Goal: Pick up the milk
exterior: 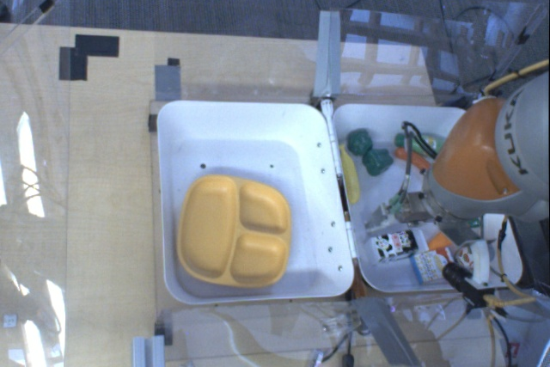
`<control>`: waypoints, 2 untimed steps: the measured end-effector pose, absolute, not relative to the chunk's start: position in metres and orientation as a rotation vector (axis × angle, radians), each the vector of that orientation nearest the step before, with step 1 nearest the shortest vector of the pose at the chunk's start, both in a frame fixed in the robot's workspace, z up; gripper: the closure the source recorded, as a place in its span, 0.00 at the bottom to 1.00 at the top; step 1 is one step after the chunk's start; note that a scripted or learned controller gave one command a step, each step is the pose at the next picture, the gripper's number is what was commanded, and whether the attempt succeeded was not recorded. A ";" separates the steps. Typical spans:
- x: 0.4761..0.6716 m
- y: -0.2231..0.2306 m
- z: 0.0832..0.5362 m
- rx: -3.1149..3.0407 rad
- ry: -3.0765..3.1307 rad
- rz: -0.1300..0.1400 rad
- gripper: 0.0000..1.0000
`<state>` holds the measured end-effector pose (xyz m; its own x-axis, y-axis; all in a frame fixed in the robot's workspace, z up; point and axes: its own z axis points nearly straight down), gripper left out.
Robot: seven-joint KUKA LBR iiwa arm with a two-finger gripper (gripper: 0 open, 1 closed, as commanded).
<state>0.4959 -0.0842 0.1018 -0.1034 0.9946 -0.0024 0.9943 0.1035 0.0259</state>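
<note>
The milk [396, 245] lay flat just below the claw [404, 213], its long axis crosswise; whether the claw was spread, I cannot tell.

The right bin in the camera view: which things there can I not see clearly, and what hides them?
- Hand: under the arm's orange band; whether it is open or shut is hidden.
- Milk: partly covered by the hand; contact cannot be judged.
- Right bin, right part: covered by the arm.
- Orange item: half behind a black cable; too small to identify.
- Green items: too small to identify.
</note>
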 end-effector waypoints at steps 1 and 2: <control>0.489 -0.097 0.218 2.159 2.272 0.007 0.00; 0.491 -0.094 0.089 2.064 2.353 0.013 0.00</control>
